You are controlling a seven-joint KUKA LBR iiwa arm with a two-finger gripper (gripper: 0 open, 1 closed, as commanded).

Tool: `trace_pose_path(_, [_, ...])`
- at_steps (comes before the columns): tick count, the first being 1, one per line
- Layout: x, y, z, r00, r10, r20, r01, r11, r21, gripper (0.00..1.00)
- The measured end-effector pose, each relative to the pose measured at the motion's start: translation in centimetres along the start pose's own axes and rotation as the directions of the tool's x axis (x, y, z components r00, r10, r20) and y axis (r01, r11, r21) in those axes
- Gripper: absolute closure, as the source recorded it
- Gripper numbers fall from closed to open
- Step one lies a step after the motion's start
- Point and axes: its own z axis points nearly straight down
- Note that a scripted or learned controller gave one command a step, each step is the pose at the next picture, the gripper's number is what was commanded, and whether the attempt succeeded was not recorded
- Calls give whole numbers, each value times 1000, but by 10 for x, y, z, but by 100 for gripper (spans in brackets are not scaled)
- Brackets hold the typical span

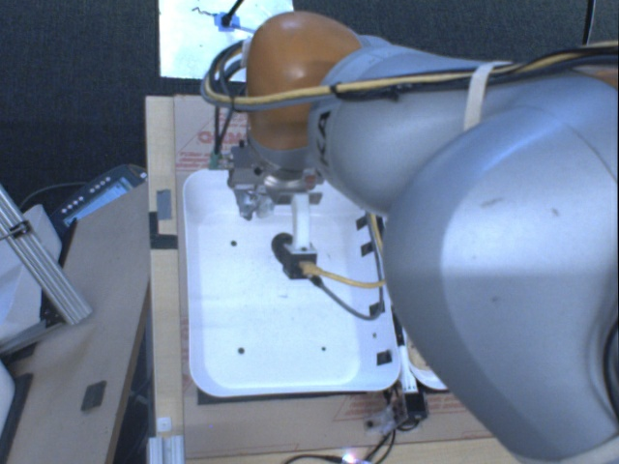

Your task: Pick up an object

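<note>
white bin (pixel 224 329) lies directly beneath the end effector (pixel 257 201).

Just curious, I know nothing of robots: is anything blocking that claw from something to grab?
Nothing visible stands in the way. The gripper hangs over the far end of the white bin, whose bare floor shows just small dark dots. I cannot make out any loose object to pick; the arm covers the rest.
</note>
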Motion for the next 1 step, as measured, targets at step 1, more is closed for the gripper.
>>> trace_pose_path(1, [-67,-46,56,1000,9,3,-9,1000,5,100])
